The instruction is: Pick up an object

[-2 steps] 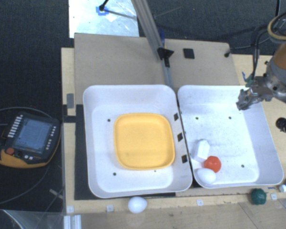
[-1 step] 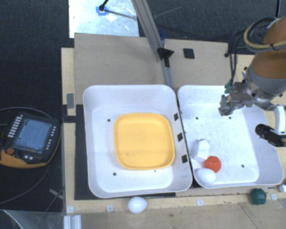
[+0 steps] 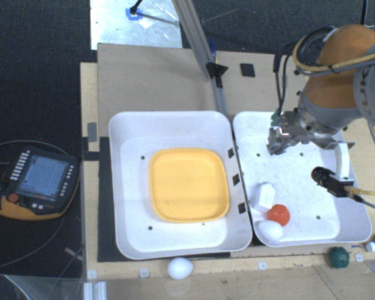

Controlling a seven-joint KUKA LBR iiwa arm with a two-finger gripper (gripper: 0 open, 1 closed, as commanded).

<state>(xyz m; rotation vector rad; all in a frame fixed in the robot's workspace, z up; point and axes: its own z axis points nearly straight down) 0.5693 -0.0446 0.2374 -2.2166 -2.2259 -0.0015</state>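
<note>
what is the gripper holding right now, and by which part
Nothing that can be seen: the gripper hangs over bare floor of the right bin, apart from the red ball and white pieces near the front.

A single fixed camera looks down from above the tabletop (image 3: 156, 74) at a slight slant, far enough back to take in both white bins: the left bin (image 3: 128, 167) at frame centre, the right bin (image 3: 300, 192) toward the right edge. The arm (image 3: 344, 61) enters from the upper right. Dark floor (image 3: 31, 74) fills the left side.
</note>
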